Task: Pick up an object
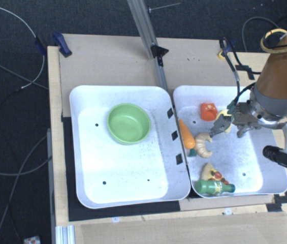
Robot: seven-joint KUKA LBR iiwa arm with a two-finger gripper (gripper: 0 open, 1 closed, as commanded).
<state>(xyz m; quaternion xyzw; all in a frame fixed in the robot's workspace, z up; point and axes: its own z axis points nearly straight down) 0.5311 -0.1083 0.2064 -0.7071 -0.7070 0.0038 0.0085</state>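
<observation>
My gripper hangs over the middle of the right bin, its two dark fingers spread apart with nothing between them. Just left of it lie a pale croissant-shaped toy and an orange carrot against the bin's left wall. A red-orange block sits a little behind and left of the gripper. At the bin's front edge a green bottle lies on its side, touching a yellow and red item.
The left bin holds a green bowl near its back. A metal pole runs down toward the gap between the bins. Bare bin floor lies front right of the gripper.
</observation>
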